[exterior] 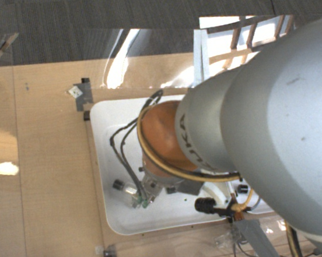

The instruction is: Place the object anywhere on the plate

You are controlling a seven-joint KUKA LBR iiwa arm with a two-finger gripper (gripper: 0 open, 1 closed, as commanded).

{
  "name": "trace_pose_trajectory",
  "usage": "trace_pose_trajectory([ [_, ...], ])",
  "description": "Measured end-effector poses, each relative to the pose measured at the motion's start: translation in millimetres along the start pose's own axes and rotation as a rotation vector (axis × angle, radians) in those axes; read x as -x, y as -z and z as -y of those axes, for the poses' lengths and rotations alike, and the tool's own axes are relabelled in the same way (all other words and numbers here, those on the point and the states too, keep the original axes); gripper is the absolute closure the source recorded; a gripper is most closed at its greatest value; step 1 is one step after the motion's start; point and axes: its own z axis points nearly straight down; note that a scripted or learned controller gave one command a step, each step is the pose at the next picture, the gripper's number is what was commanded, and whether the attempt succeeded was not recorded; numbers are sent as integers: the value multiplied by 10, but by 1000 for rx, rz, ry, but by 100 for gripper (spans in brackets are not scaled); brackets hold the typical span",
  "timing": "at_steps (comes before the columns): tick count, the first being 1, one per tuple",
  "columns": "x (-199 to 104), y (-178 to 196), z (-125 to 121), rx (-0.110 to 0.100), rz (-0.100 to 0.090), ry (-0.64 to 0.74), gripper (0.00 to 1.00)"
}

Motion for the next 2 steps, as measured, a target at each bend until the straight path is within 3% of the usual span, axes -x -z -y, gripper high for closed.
trace_pose_trajectory([
  [1,764,921,723,2,4,53,100],
  [2,295,1210,314,0,1,-182,100],
])
